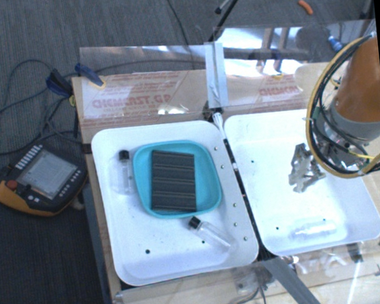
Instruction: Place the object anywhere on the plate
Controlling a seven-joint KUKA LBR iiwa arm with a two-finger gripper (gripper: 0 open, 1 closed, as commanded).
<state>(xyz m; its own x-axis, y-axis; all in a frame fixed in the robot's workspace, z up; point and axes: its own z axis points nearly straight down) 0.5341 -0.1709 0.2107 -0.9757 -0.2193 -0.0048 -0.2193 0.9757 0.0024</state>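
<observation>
Metal gripper (304,169) over right bin (360,231), grip state unclear; dark ribbed slab (173,180) flat on turquoise plate (211,193)

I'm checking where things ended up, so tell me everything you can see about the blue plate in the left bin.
The plate is a light blue, rounded square with a raised rim, plastic by its look. It lies flat in the upper middle of the left bin. A dark ribbed rectangular block rests on its middle, slightly turned. A clear vial with a black cap lies beside its left edge, and another vial lies just below its lower rim.
</observation>
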